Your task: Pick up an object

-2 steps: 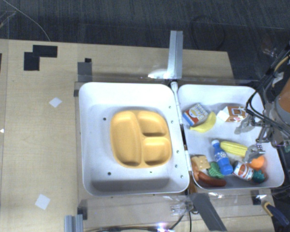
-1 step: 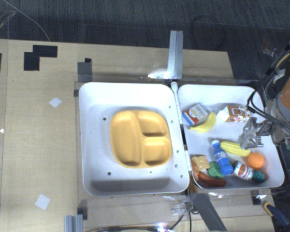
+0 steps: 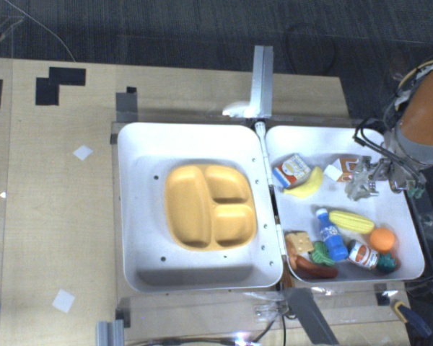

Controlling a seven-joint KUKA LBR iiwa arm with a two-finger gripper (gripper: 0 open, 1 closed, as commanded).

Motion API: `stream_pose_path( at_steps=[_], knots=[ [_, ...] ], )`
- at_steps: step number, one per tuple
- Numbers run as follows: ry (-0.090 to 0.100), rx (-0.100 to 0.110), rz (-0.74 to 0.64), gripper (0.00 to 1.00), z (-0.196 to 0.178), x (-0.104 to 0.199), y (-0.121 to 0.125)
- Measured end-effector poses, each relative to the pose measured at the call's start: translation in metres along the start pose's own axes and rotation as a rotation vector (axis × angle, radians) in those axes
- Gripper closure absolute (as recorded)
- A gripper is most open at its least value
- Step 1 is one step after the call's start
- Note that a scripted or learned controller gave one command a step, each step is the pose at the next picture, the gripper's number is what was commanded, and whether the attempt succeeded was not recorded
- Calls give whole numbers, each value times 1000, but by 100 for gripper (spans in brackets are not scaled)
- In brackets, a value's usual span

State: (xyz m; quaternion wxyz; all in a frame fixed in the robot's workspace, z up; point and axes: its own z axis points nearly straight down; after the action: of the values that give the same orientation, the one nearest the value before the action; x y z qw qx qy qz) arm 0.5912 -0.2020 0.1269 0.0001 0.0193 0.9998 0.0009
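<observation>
The end effector (image 3: 362, 184) of a grey KUKA arm (image 3: 426, 121) hangs over the upper right part of the right bin (image 3: 416, 231), its metal fingers pointed down toward bare white floor; whether they are open or shut cannot be told from this angle, and nothing shows between them. Just to its left lie a small white block (image 3: 333, 171), a banana (image 3: 307, 184) and a red-and-white carton (image 3: 291, 168). Nearer the camera, along the bin's lower edge, sit a corn cob (image 3: 351, 221), a blue bottle (image 3: 330, 235), an orange ball (image 3: 382, 238), a small red-labelled can (image 3: 361, 254), a green piece (image 3: 321, 254) and a slice of bread (image 3: 298, 243), packed close together. In the left bin (image 3: 133, 193) rests a yellow divided tray (image 3: 208, 205), well apart from the arm. The bench (image 3: 50, 215) around both bins is pale wood. The pick appears to be at the approach stage, with no object yet taken. The next move would call for settling on one target, likely a nearby item such as the white block or the corn cob, centring above it and descending with fingers spread enough to straddle it.
</observation>
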Motion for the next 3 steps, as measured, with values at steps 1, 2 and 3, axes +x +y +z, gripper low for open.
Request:
stream_pose_path(
  at_steps=[1,2,3],
  knots=[
    [-12,4,-73,100,39,-49,-2],
    [-10,3,-394,100,1,-81,2],
    [24,-8,-392,0,4,-74,0]
  ],
)
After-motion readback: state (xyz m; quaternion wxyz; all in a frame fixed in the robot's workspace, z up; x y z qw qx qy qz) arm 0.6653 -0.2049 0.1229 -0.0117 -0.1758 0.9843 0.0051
